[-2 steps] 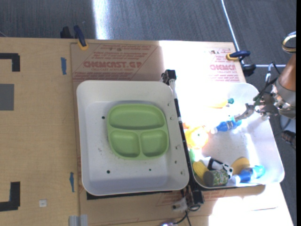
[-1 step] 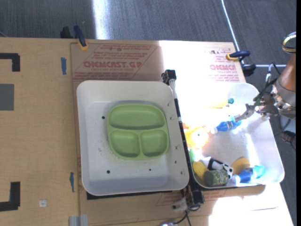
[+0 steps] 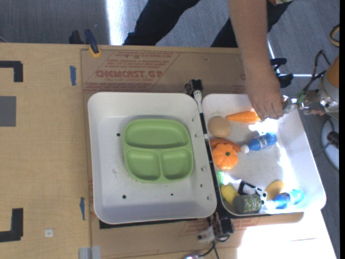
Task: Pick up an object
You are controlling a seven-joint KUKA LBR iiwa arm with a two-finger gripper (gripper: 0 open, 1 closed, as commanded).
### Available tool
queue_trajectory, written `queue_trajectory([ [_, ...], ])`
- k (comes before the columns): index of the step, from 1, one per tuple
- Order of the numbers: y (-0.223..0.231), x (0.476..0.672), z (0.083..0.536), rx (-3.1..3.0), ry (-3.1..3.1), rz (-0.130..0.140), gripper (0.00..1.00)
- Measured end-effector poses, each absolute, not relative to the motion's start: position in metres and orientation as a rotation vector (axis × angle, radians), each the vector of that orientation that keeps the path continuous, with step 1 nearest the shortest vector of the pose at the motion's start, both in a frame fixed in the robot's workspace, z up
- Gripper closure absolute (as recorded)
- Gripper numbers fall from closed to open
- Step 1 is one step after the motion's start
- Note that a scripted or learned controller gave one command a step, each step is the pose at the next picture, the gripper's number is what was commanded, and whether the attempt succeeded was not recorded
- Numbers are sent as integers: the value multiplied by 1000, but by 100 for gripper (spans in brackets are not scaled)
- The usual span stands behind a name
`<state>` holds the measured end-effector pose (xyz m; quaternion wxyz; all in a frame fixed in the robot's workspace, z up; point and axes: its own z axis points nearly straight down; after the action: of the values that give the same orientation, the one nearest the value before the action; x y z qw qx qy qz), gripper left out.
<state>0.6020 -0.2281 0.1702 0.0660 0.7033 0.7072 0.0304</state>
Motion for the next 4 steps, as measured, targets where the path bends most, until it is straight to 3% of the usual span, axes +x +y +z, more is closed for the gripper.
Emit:
queue_trajectory([
  [1, -190, 576, 87, 2218, 2220, 0, 0],
  [2, -101, 529, 88, 2217, 2221, 8, 0],
  [3, -163, 481, 88, 2219, 2212, 2, 0],
  [4, -163, 483, 99, 2214, 2206, 5, 100],
])
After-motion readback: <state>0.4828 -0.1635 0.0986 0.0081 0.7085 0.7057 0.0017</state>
